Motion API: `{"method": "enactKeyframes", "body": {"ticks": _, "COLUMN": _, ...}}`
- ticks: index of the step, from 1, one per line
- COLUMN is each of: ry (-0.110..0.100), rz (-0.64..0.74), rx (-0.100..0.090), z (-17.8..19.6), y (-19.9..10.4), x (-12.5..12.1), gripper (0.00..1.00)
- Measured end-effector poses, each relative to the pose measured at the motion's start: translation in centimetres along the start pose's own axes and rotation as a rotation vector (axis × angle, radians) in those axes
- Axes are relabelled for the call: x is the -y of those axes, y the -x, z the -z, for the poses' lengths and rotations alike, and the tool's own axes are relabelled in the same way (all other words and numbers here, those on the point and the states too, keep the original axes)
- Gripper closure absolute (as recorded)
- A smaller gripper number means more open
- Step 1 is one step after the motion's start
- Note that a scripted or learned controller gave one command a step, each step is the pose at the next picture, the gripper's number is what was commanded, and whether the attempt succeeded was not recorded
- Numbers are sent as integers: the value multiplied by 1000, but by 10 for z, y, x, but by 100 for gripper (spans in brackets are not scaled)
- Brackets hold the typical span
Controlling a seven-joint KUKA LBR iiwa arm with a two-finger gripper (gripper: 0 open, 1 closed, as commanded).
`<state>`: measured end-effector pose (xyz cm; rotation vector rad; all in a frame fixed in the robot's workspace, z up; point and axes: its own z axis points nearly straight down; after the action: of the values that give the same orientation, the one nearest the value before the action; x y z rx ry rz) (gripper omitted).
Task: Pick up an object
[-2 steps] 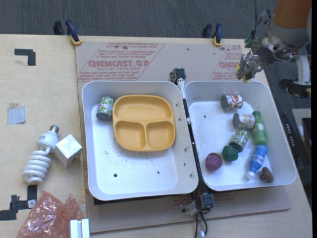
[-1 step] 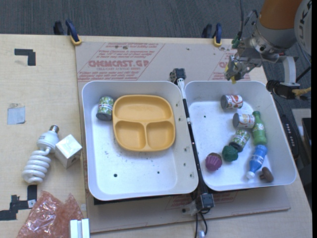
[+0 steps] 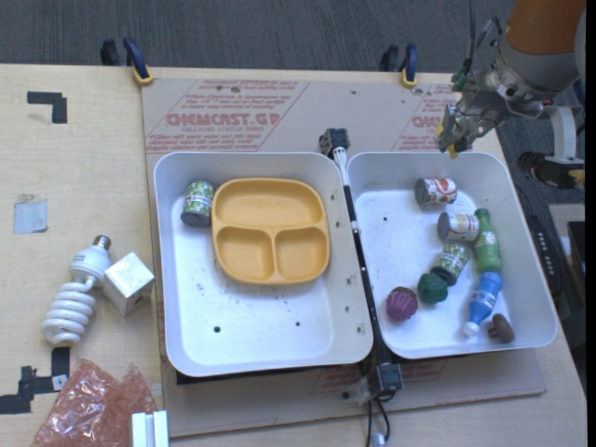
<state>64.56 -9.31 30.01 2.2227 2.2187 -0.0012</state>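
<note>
The right bin (image 3: 410,250) holds several small things: a red-and-white can (image 3: 436,191) on its side, a grey can (image 3: 458,226), a green bottle (image 3: 486,240), a green-labelled can (image 3: 451,261), a dark green lump (image 3: 432,289), a purple ball (image 3: 402,304), a blue-and-white bottle (image 3: 482,301) and a small brown piece (image 3: 501,327). My gripper (image 3: 453,141) hangs over the bin's far rim, above and beyond the red-and-white can. Its fingers look close together with nothing between them.
The left bin (image 3: 270,338) holds a yellow divided tray (image 3: 271,229) and a small green can (image 3: 197,202). Outside on the bench at left lie a spiral light bulb (image 3: 74,291), a white cube (image 3: 128,280) and crumpled reddish wrap (image 3: 88,408).
</note>
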Motion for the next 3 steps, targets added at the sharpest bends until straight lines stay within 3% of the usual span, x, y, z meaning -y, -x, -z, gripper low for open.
{"method": "enactKeyframes", "body": {"ticks": 1, "ry": 1, "rz": 3, "rx": 0, "z": 17, "y": 5, "x": -14, "gripper": 100}}
{"method": "enactKeyframes", "body": {"ticks": 2, "ry": -1, "rz": 0, "rx": 0, "z": -38, "y": -12, "x": 29, "gripper": 100}}
{"method": "enactKeyframes", "body": {"ticks": 3, "ry": 1, "rz": 3, "rx": 0, "z": -8, "y": -17, "x": -13, "gripper": 100}}
